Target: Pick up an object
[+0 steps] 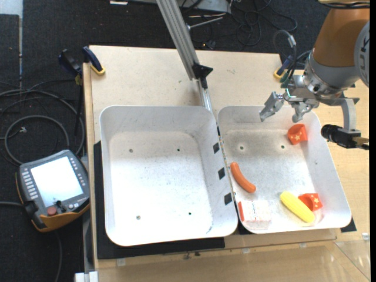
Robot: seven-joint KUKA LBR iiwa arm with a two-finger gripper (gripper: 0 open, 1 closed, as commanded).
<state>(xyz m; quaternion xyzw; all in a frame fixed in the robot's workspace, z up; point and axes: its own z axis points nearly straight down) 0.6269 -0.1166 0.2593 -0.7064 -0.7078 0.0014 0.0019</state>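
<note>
Where two bins (158,122) sit, five objects (242,177)

We see the worktop (147,69) carrying two white bins side by side. The left bin (155,172) touches the right bin (282,169) along their shared edge. The jaws (286,109) hang spread apart over the right bin's far edge, with nothing between them. Just beside them, near the bin's far right corner, lies a small orange-red block (297,134). An orange sausage-shaped piece (242,177) lies near the bin's left wall. At the near edge we find a white and red packet (255,212), and by the near right corner a yellow banana (296,207) touching a small red piece (312,201).
</note>
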